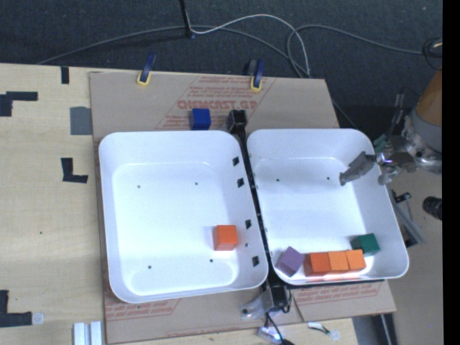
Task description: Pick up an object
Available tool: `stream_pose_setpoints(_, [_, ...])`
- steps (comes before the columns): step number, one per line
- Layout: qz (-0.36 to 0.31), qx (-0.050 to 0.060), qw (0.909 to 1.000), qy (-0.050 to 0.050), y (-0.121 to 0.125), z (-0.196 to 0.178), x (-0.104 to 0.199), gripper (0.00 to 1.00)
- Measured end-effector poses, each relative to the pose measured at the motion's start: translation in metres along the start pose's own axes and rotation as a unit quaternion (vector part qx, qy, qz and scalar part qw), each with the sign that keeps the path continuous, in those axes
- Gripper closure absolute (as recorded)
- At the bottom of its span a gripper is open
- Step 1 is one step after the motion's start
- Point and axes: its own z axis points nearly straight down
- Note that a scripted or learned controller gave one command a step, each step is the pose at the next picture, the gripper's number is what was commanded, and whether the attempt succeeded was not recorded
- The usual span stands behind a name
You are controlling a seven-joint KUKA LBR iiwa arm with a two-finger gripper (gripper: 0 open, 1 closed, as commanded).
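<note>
Pale wood makes up the counter (43, 214), marked with a few black tape pieces at its left side. On it lies a brown cardboard sheet (215, 99) with faded red print, pinned at its twelve o'clock edge by two blue-and-yellow clamps (146, 69). A small blue block (200, 118) sits on the cardboard just outside the bins, at about twelve o'clock from the left bin.

The left bin (115, 192), white and shallow, holds one orange cube (226, 237), resting down toward its five o'clock corner, apart from the walls. A black divider strip (248, 192) runs between the two bins where they touch.

The right bin (302, 139) carries its load along the six o'clock wall: a purple block (290, 261) at the left end, tilted, then a row of orange blocks (334, 262) set side by side and touching, then a dark green block (366, 244) just beside the row at its two o'clock.

The claw (357, 168) hangs over the right bin's three o'clock rim, a grey piece of it pointing inward to nine o'clock, well apart from the blocks below. Whether it is spread or pressed together I cannot tell from here; nothing shows in its grip. The arm's wrist (420, 146) sits at the far right, with a bit of orange above it.
</note>
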Motion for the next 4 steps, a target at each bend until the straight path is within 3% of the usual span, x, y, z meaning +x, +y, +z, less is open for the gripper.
stream_pose_setpoints(1, [0.000,-0.002,1.0000,0.000,0.001,-0.001,0.000,0.00])
stream_pose_setpoints(4, [0.000,0.001,1.0000,0.000,-0.005,0.157,-0.001,0.00])
